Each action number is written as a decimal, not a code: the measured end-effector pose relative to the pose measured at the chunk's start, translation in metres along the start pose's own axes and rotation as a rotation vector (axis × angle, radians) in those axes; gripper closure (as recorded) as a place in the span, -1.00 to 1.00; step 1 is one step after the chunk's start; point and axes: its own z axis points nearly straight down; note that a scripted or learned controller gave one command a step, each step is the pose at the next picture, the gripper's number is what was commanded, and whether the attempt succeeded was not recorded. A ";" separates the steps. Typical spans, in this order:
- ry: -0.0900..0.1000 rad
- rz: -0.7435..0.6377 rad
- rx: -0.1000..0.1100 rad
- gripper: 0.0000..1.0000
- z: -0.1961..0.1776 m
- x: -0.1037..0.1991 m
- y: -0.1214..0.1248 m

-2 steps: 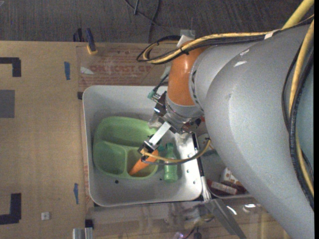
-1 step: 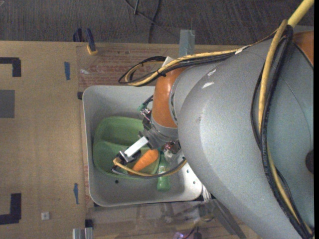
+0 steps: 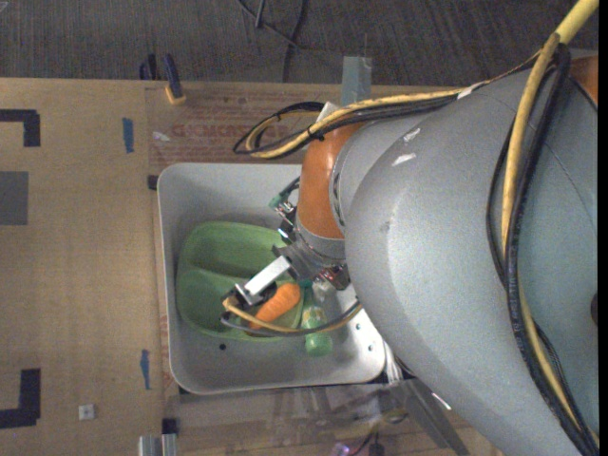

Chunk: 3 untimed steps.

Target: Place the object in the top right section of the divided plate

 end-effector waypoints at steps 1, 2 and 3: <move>0.012 0.122 0.016 1.00 0.010 0.043 0.061; -0.002 0.117 0.012 1.00 -0.197 0.061 0.052; -0.004 -0.135 0.016 1.00 -0.069 0.032 0.041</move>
